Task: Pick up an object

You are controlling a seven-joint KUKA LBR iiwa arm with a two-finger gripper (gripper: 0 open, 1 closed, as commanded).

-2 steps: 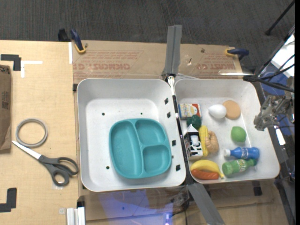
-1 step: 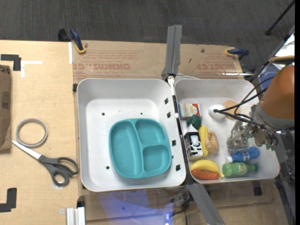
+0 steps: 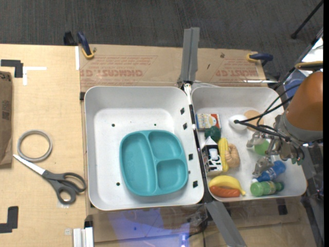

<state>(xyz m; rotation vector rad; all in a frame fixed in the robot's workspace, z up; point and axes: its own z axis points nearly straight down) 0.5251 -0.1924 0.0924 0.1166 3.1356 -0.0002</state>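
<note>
Hand (image 3: 263, 161) amid crowding bottles (image 3: 267, 188) and banana (image 3: 226, 181).

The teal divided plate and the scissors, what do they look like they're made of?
The plate looks like moulded plastic: even teal colour, soft sheen, rounded compartment walls. The scissors seem to have bright metal blades and dark grey handles, probably plastic, though that is less sure.

A roll of tape (image 3: 34, 144) is lying on the wooden bench (image 3: 38, 199), just beside grey-handled scissors (image 3: 54, 179). 2 blue clamps (image 3: 85, 45) are gripping the cardboard sheet (image 3: 133, 66) behind the bins. A brown paper bag (image 3: 5, 117) is resting at the left edge.
</note>
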